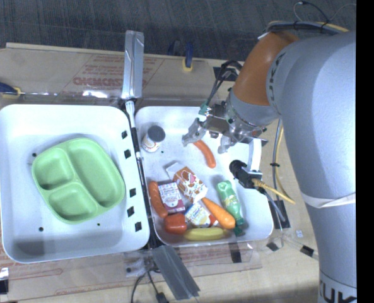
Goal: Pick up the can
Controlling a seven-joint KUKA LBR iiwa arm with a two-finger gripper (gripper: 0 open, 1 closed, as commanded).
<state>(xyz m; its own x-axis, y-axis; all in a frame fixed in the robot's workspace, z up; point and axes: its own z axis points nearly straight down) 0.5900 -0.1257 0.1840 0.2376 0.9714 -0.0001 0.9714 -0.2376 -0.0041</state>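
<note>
Two white bins side by side: left bin [10, 188] with a green divided plate [78, 179] lying tilted inside, right bin [174, 115] crowded with toy food. Can [153, 137] upright at about 10 o'clock in the right bin, hard by the divider wall, silver top facing up, nothing touching it. Gripper [207, 141] hovering at about 1 o'clock in the same bin, fingers spread apart, nothing between them (a small orange sausage [205, 153] directly beneath, not gripped). Can well to 9 o'clock of the gripper, clear gap between. Toward 6 o'clock: snack carton [190, 183], orange carrot [217, 213], green bottle [230, 202], banana [204, 234], red tomato [175, 224], another sausage [156, 198] along the left wall. Grey arm [313, 137] with orange band coming in from 3 o'clock.
</note>
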